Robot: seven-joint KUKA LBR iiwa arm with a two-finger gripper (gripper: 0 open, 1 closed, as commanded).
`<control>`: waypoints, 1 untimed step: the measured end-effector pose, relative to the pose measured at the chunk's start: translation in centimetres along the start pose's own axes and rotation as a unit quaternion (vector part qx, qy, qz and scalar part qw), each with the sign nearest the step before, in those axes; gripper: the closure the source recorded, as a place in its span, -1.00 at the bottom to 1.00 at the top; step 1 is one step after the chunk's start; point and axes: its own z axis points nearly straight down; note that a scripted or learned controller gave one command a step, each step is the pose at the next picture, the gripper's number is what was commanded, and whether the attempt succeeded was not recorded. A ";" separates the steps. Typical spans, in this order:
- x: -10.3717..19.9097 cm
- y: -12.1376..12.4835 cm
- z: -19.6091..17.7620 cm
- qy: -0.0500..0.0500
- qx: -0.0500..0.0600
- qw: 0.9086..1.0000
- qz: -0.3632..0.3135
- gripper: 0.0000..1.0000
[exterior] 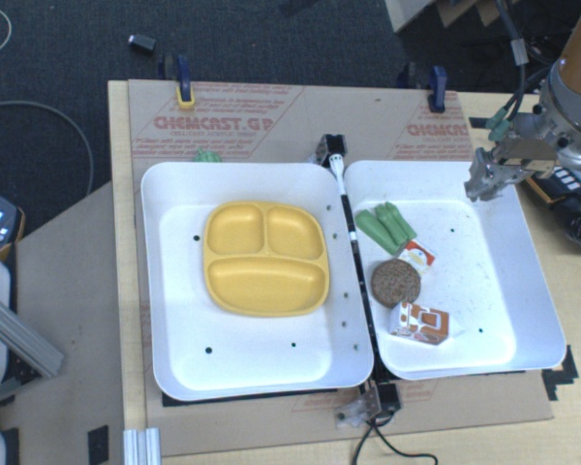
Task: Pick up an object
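In the right bin (494, 289) lie a green bean pod bundle (385, 227), a round brown patty (396, 281), a small white and orange packet (418, 254) and a white carton with brown print (421, 323). They cluster along the bin's left side. My gripper (486, 181) hangs over the bin's far right corner, well apart from all of them, with nothing seen between its fingers.
A yellow divided plate (266, 259) rests in the left bin (174, 289). Two blue clamps (184, 77) (437, 85) hold the cardboard sheet at the bench's far edge. A black bar (349, 231) runs between the two bins.
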 end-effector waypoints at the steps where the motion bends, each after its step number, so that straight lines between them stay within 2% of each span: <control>1: -0.7 7.6 6.6 0.000 -0.002 1.000 0.000 1.00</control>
